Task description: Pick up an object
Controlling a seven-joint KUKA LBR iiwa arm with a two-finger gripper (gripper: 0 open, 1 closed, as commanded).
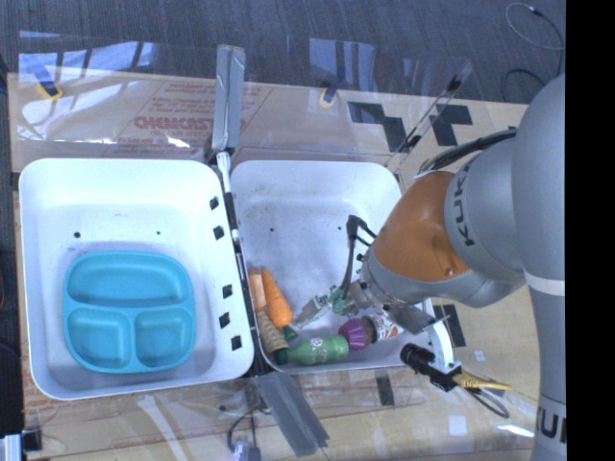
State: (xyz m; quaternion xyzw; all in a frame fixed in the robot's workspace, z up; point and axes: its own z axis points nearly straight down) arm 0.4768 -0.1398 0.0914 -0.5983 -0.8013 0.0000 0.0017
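Note:
Several toy foods lie along the front of the right bin (288, 200). An orange carrot (275, 298) lies near the bin's left wall, with a brown piece (268, 331) below it. A green bottle-shaped item (315, 351) lies against the front wall, and a purple item (357, 332) rests just to its right. My gripper (322, 305) hangs low inside this bin, right of the carrot and just above the green and purple items. The orange wrist band (418, 233) hides the bin's right part.
The left bin (48, 200) bears a blue divided tray (128, 308). A divider with black clips (226, 257) runs between the bins. A small red and white item (388, 330) lies under the wrist. Clear sheeting (144, 113) covers the bench behind.

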